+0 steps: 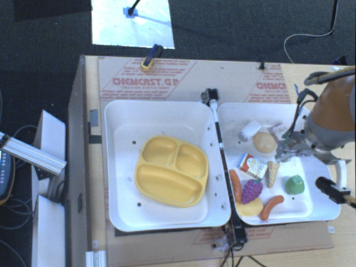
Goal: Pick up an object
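Right bin [325,211]: arm reaches in, fingers [282,151] near bread roll [265,142], state unclear.

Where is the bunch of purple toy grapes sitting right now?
The purple toy grapes lie in the right white bin, near its front-left, between an orange sausage and a yellow toy.

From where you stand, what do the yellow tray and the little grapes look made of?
The yellow tray looks like moulded plastic: one even colour, smooth rounded compartments, a soft sheen. The purple grapes seem to be toy plastic or rubber, uniformly coloured and slightly glossy; the view is too coarse to tell which.
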Controlling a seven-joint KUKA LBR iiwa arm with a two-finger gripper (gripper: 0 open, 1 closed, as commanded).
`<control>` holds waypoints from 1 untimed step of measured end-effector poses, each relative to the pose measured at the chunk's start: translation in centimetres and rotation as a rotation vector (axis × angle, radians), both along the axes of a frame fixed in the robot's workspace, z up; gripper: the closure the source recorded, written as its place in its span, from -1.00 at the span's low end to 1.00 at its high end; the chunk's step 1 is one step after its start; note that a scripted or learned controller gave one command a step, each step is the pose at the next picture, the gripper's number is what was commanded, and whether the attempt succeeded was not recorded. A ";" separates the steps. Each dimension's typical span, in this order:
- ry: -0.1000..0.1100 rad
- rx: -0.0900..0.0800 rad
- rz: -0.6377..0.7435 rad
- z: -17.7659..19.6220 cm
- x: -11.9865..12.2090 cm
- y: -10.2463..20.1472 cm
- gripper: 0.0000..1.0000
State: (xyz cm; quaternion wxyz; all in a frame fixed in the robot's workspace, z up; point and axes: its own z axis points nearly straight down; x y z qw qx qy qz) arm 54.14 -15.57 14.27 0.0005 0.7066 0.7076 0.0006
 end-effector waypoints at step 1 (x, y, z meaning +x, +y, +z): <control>0.002 -0.001 -0.001 -3.1 -4.3 -4.6 1.00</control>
